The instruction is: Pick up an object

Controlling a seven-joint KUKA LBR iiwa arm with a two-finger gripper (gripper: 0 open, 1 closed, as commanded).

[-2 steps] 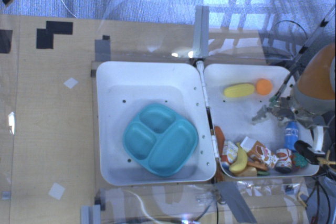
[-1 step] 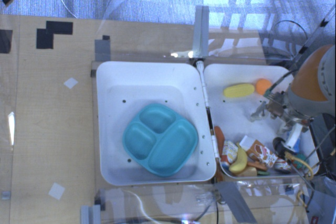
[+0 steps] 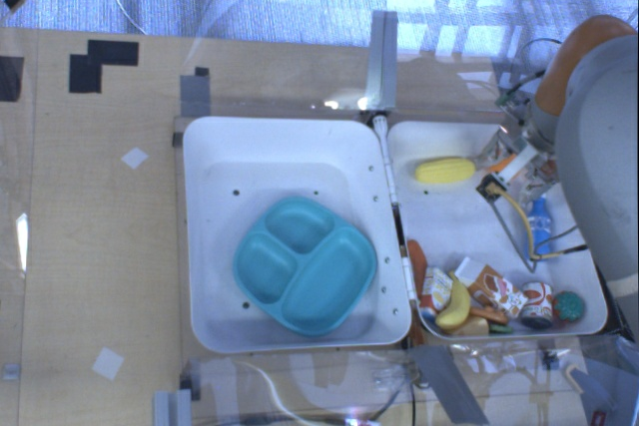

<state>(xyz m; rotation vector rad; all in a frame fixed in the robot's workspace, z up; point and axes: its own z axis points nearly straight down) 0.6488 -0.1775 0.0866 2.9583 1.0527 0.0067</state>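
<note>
The right bin [image 3: 454,224] holds a yellow oblong toy [image 3: 444,172] near its far side. A small blue bottle-like object [image 3: 539,222] lies by the right wall. Along the near edge sits a heap: a banana [image 3: 455,306], a small printed carton [image 3: 436,288], an orange-brown packet [image 3: 493,289], a red-and-white piece [image 3: 536,299] and a green ball [image 3: 569,305]. An orange-red stick [image 3: 415,264] lies by the divider. My gripper [image 3: 519,161] hangs over the bin's far right corner, right of the yellow toy and above the blue object.
The left bin [image 3: 215,165] holds a teal divided plate [image 3: 305,262] in its near half. A metal post [image 3: 381,60] stands behind the wall between the bins. The grey arm [image 3: 599,155] covers the right bin's right edge.
</note>
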